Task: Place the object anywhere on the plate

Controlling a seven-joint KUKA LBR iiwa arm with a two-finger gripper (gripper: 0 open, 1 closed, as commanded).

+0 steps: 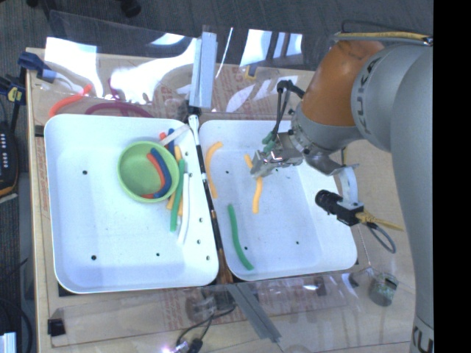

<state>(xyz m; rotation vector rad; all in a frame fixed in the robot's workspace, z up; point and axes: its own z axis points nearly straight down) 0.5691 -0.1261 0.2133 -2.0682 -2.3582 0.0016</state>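
Orange strip (257,195), thin and slightly bent, lying on the floor of the right bin (324,248), just below and touching or nearly touching the end effector (266,160). End effector low over the bin's upper middle; cannot tell whether clenched or released. Green plate (136,171) well apart in the left bin (88,256), already carrying red and blue curved strips. Green strip (238,237) lower in the right bin, another orange strip (210,162) near its left wall.

Green plate (148,170) in left bin holds red, blue strips; orange strip (257,195), perhaps the object, lies in right bin.
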